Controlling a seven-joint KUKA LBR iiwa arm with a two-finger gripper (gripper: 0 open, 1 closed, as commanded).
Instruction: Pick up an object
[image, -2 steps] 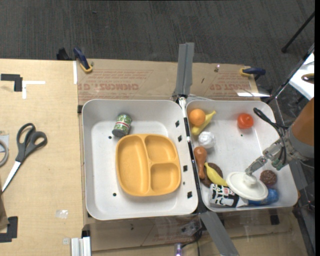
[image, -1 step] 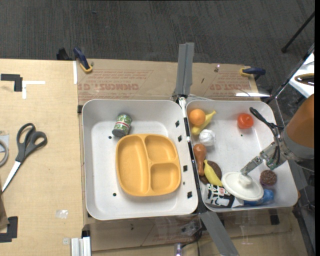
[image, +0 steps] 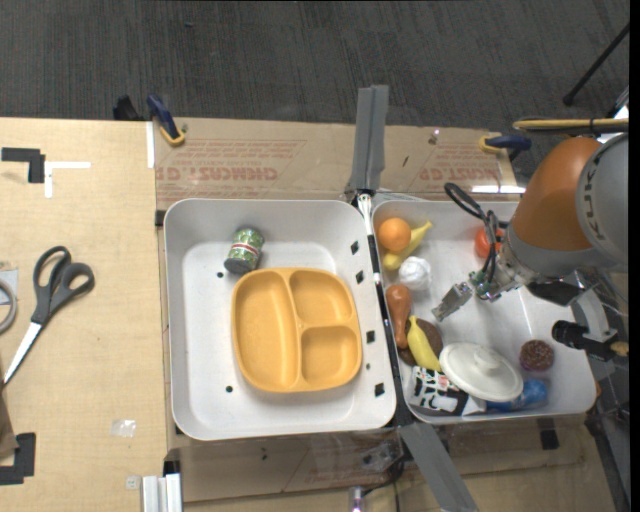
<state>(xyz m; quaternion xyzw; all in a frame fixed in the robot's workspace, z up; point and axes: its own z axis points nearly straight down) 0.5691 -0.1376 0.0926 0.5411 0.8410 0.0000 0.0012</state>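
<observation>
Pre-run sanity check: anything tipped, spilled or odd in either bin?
One thing: the small can in the left bin lies on its side by the yellow divided plate. The right bin is just crowded along its left wall, nothing spilled or visibly damaged.

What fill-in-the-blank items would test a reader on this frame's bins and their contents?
1. The yellow divided plate lies in the ____ bin.
2. The small can lies beside the plate's far ____ corner.
3. The orange sits in the right bin near its ____ wall.
4. The tool hangs over the ____ bin.

Missing words: left; left; left; right
</observation>
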